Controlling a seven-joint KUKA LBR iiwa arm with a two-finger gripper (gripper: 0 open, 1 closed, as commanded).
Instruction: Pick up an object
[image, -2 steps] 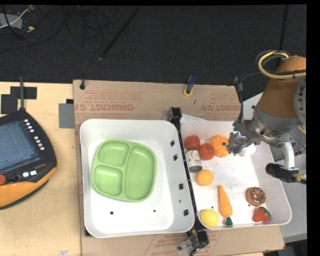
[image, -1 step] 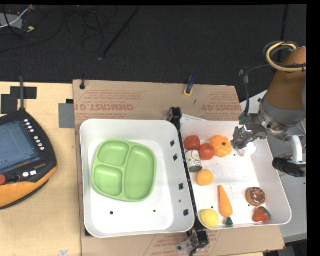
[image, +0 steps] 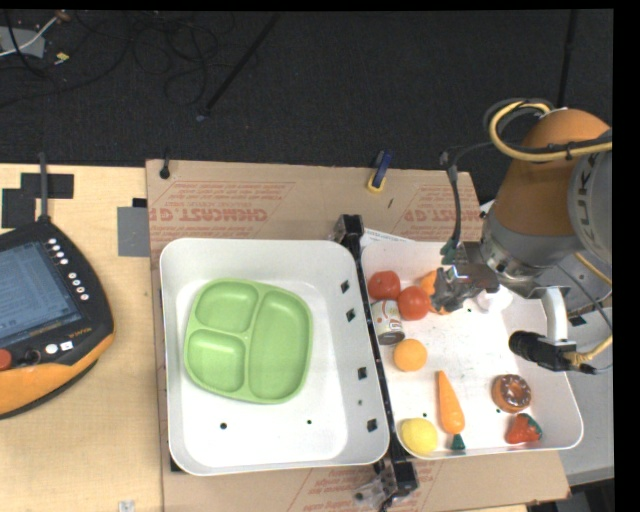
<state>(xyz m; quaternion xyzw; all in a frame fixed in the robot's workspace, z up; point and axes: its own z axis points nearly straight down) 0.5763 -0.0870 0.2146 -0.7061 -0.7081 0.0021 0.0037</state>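
Gripper, grip state unclear, beside 2 round red tomatoes.

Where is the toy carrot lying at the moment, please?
In the camera view, the toy carrot lies in the right bin, toward its front edge, between the orange ball and the lemon, left of the doughnut.

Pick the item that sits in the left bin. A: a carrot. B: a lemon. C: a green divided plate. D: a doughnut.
C: the green divided plate lies alone in the left bin, while the carrot, lemon and doughnut all lie in the right bin.
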